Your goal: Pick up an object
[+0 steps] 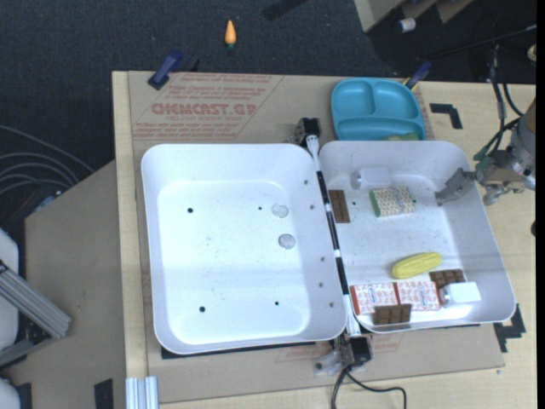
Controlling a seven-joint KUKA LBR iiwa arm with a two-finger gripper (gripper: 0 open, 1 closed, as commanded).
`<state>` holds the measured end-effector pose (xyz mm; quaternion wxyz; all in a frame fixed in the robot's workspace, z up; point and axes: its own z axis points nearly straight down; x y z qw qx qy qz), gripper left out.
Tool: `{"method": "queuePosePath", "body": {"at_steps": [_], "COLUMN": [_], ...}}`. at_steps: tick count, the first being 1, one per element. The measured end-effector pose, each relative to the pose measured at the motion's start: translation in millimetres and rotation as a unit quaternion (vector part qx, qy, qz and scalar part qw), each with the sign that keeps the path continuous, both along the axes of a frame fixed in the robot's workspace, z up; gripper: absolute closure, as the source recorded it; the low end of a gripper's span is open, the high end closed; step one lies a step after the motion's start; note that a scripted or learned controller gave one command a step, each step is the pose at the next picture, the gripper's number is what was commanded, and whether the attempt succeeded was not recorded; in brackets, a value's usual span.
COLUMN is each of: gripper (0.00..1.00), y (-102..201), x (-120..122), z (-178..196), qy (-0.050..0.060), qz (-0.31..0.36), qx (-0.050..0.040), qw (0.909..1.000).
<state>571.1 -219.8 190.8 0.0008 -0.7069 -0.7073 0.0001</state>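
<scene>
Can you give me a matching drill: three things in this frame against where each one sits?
Things:
1. yellow corn-shaped toy
2. blue plastic divided plate
3. small orange carrot-shaped toy

Places:
A. on the dark floor beyond the bench
B. inside the right white bin
C. on the bench behind the right bin

Pairs: 1-B, 2-C, 3-A

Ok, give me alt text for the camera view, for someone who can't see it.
Two shallow white bins sit side by side; the right bin holds a yellow corn cob, a patterned block and small packets, and the gripper sits above its right edge. A blue divided tray lies behind.
</scene>
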Motion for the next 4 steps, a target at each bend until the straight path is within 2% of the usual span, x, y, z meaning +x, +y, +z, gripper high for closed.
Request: {"method": "queuePosePath", "body": {"at_steps": [1,2,3,4], "gripper": [0.00,0.00,0.00,1.00], "y": [36,77,125,125], "x": [29,81,43,43], "z": [-102,-105,-106,-96], "qy": [-0.003,0.009,0.000,0.000], "qz": [0.000,0.001,0.000,0.000], "qx": [-0.0006,0.0006,0.0001,0.0002], "qw": [1.0000,1.0000,1.0000,1.0000]}}
